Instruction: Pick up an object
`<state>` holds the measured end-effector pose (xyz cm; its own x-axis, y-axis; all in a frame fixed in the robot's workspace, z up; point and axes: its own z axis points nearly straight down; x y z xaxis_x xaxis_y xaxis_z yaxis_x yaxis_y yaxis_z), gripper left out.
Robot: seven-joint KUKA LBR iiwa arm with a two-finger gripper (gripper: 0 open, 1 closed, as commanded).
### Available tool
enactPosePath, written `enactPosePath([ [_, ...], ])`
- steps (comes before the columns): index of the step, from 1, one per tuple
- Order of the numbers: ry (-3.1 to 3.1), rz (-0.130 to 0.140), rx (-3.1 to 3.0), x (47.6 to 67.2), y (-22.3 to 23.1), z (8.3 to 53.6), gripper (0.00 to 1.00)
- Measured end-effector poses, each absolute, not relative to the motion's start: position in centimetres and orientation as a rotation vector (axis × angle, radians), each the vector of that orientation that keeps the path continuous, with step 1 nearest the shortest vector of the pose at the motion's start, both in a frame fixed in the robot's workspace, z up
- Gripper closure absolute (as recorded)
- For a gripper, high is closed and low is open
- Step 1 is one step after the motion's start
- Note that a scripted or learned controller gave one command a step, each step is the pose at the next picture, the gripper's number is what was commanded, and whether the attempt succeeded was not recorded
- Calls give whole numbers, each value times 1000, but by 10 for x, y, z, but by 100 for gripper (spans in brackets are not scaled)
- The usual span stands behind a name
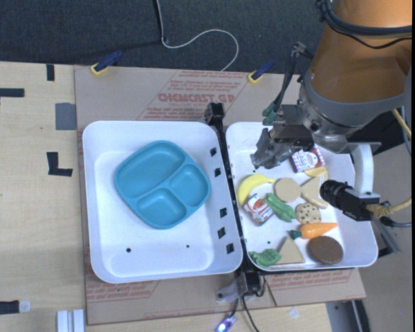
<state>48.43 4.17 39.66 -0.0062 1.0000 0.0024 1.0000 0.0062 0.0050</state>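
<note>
While its grip state is unclear, the end effector hovers just above the banana.

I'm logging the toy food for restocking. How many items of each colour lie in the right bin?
Yellow: 1, banana
Green: 2, one in the middle, one at the near edge
Orange: 1, carrot
Brown: 1, round disc
Tan: 4, cookies and wedge, roughly
Red and white: 2, packets
Total: 11, approximate because the pile overlaps

Toy foods lie crowded in the right bin: a yellow banana by its left wall, an orange carrot and brown cookie toward its near right corner.
</note>
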Motion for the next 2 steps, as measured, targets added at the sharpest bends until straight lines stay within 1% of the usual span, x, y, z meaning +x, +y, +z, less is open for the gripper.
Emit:
enactPosePath([
  [1, 2228, 1, 2215, 484, 87, 412, 100],
  [2, 2224, -4, 2219, 484, 84, 420, 100],
])
